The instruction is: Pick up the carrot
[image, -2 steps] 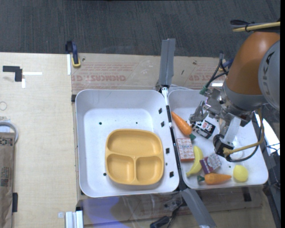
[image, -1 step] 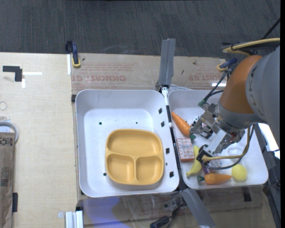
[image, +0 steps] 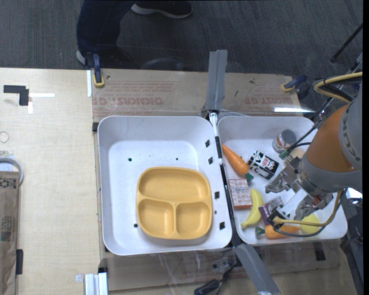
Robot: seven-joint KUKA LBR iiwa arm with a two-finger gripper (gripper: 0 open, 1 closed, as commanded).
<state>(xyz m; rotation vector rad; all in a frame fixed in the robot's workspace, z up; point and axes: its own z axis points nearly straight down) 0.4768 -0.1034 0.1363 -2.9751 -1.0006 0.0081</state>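
In the right bin (image: 340,233) lies an orange, green-tipped carrot (image: 235,161).

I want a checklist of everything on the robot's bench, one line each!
Surface: two shallow white bins side by side on a pale wooden bench.
Job's things: orange carrot with green tip lies in the right bin, untouched.
Clutter: yellow three-part plate in left bin; yellow banana, small red box in right.
Grippers: two-finger gripper low over the right bin.
Cables: yellow cable above the arm.
Surroundings: someone's shoes on dark carpet.
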